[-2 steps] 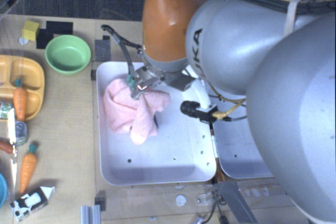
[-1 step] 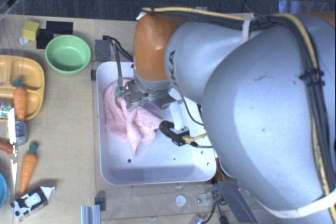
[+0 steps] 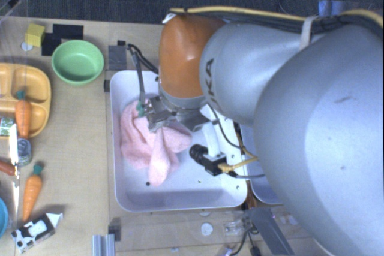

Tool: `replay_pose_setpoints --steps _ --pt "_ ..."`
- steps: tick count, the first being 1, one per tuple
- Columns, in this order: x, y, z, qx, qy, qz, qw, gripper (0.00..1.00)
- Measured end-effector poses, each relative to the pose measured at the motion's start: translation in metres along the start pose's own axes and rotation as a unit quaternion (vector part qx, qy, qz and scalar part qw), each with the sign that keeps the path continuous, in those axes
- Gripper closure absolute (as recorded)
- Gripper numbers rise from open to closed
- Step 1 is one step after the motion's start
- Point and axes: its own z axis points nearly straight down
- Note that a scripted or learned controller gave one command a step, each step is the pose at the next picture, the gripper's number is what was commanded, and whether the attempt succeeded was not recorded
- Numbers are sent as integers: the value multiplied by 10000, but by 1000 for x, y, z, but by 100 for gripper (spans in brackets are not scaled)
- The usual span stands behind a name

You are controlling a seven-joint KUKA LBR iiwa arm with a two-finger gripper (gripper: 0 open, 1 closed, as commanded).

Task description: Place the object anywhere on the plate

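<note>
The arm (image 3: 252, 81) reaches over the left bin (image 3: 180, 195), its orange band directly above a pink cloth (image 3: 147, 144) that lies crumpled in the bin's left half, and the gripper (image 3: 161, 120) sits at the cloth's upper edge, touching it; whether it is spread or pinching the cloth cannot be told, since the wrist hides it. A yellow plate (image 3: 27, 84) lies well left of the bin with a carrot (image 3: 22, 118) on it, a green bowl (image 3: 77, 61) sits between plate and bin, and a second carrot (image 3: 31, 189) lies below the plate.
</note>
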Motion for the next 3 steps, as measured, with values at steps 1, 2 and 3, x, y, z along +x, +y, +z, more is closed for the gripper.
replay_pose_setpoints --steps 1,2,3 --pt "-25 -35 35 -2 -3 -1508 9886 100" --pt "-105 -50 4 -18 -16 -1582 9874 100" --pt "-64 -35 63 -200 -118 -1338 9907 100"
